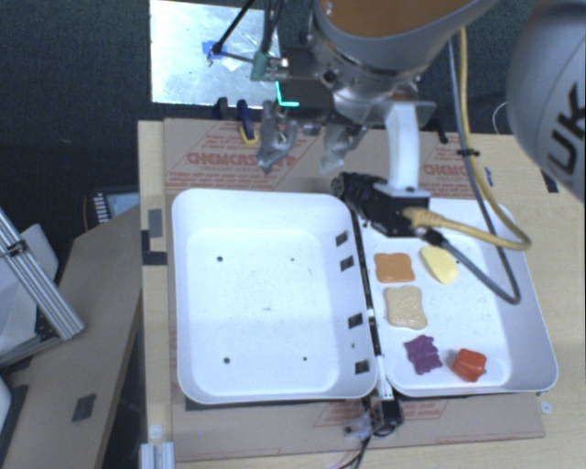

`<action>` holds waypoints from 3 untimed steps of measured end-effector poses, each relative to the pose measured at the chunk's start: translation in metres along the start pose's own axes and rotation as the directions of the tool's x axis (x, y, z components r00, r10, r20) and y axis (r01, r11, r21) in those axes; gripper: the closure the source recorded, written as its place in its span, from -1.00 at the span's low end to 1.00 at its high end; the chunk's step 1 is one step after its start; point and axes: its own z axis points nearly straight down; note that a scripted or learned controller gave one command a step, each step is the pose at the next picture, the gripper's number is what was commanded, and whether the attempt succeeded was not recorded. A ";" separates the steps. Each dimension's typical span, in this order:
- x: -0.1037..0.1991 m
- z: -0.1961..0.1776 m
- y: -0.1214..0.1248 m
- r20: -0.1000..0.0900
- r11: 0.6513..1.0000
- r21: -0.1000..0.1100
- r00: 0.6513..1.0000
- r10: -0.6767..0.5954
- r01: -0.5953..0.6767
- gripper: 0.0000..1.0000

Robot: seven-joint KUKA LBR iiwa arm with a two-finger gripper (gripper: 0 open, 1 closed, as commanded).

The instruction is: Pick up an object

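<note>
My arm (549, 92) is smooth grey, with black lettering on its casing and an orange band (394, 14) above the wrist. Its gripper (304, 156) has two dull metal fingers (273, 147). A yellow cable (476, 174) and a grey hose (476, 270) trail from it.

So the gripper (305, 151) hangs up at the top middle of the frame, above the far rim of the left bin (197, 275), fingers spread apart with nothing between them. The right bin (526, 339) has all the stuff: an orange piece (395, 267), a yellow piece (441, 265) just right of it, a beige piece (406, 307) below, then a purple piece (422, 354) and a red piece (469, 365) near the bottom edge.
</note>
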 end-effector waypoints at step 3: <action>0.001 -0.023 0.000 -0.003 1.000 -0.004 1.000 -0.007 0.007 1.00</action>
